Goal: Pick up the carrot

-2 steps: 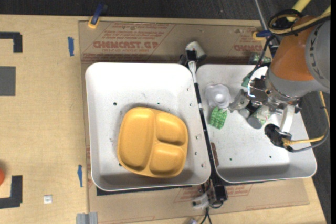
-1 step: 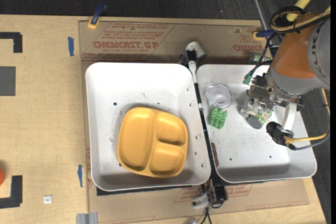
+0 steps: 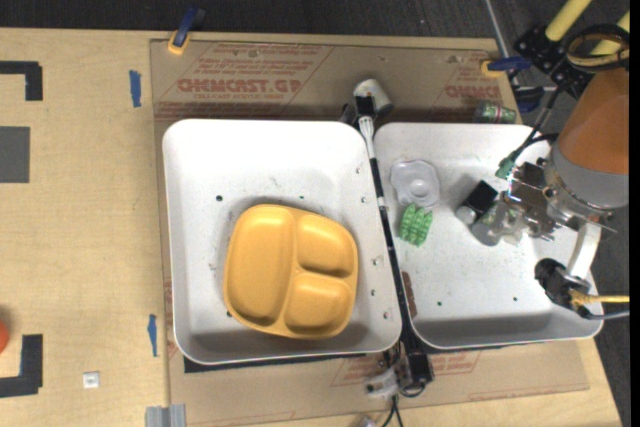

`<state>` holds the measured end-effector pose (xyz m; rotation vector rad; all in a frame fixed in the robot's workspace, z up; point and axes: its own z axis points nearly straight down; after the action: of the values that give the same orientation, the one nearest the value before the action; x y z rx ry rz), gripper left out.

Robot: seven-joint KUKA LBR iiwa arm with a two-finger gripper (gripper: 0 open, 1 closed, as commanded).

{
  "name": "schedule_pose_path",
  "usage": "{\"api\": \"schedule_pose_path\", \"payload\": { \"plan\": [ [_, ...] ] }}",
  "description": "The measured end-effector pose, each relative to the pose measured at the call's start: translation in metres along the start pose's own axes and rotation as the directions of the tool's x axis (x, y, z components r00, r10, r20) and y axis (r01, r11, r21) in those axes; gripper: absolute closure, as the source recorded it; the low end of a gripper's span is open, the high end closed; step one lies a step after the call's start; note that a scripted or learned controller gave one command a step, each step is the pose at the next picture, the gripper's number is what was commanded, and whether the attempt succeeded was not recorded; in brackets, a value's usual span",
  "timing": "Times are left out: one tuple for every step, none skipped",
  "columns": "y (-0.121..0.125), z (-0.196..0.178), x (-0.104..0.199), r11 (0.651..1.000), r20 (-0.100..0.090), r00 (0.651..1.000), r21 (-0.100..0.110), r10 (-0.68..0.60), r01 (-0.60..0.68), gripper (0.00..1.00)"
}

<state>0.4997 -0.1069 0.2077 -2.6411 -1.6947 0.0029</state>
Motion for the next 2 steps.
{"api": "schedule_pose_path", "payload": {
  "plan": [
    [-0.047,0.024,0.052,0.97,0.0,0.97,0.0,-0.243,0.243,1.0],
    [-0.016,0.03,-0.013,0.984,0.002,0.984,-0.005,-0.18,0.18,1.0]
  ]
}}
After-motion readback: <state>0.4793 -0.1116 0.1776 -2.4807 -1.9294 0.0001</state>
